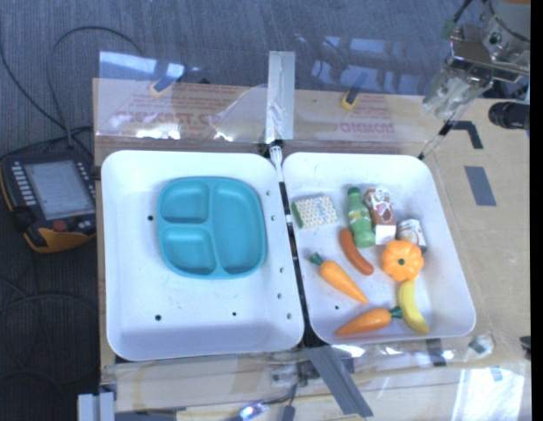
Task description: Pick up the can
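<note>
The can (411,232) is small, with a silvery top and a red-and-white label. It lies in the right bin (446,226) near that bin's right wall, just above an orange pumpkin (402,260) and to the right of a small red-brown carton (379,207). My gripper (448,95) hangs high over the bench behind the right bin's far right corner, well away from the can. Its fingers are open with nothing between them.
The right bin also holds a green bottle (360,217), a patterned square (313,210), a sausage (356,251), two carrots (341,279) and a banana (411,305). A blue divided plate (210,226) sits in the left bin (131,296). A pendant (47,196) lies on the floor at left.
</note>
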Motion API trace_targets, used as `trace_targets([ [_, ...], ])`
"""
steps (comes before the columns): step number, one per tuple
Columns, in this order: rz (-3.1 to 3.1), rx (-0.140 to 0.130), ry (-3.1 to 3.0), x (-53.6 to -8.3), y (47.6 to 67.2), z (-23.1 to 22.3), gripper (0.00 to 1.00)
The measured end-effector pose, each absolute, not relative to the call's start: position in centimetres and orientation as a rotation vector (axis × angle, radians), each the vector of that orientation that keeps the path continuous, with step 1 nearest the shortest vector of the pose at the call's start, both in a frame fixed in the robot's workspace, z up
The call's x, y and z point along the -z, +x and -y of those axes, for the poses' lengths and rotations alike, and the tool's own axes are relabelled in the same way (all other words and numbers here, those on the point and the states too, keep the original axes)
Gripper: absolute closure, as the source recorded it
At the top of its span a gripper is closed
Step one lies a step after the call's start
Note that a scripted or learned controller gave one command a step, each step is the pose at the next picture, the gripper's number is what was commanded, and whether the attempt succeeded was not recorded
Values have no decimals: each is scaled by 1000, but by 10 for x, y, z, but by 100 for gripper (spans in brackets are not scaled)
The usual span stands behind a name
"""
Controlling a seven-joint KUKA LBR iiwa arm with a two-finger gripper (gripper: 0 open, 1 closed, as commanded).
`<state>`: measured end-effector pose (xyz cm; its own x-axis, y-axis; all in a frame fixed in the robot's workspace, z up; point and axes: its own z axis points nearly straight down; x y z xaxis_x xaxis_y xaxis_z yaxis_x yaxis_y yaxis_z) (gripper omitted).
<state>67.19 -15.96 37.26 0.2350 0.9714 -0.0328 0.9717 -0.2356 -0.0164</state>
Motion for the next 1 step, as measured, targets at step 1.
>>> trace_targets([
  [1, -1938, 63, 2462, -381, 673, 159, 100],
])
